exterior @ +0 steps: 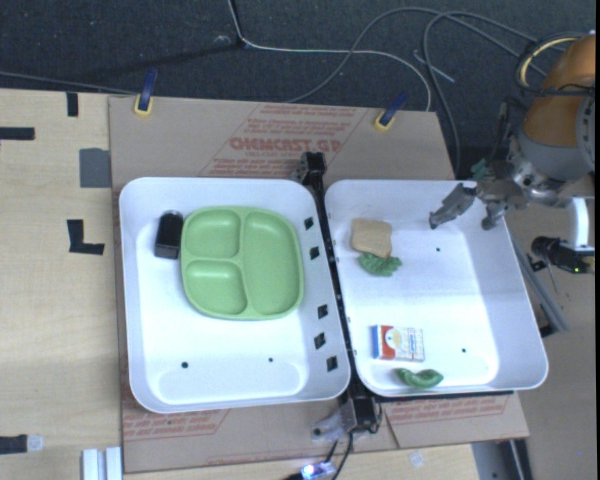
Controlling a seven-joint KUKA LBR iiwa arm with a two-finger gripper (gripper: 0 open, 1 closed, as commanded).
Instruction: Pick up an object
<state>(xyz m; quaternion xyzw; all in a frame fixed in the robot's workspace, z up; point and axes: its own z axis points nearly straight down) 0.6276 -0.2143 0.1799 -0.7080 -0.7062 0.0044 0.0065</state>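
Two shallow white bins sit side by side on a sheet of brown cardboard [280,138] laid over a pale wooden bench. The left bin [150,368] holds a light green plate [243,263] with three compartments, rounded at the corners, and a small black block [168,235] touching the plate's left edge. The right bin [480,288] holds four smaller things: a tan, sponge-like square [371,236] near its upper left, a crumpled dark green scrap [380,264] just below and touching it, a small white carton [397,343] with red and blue print lying flat lower down, and a glossy green curved piece [419,377] just beneath the carton near the front wall. The grey arm [555,118] comes in from the right, and its gripper [471,208] hangs over the right bin's upper right corner, its two fingers spread wide with nothing between them, well apart from every object.
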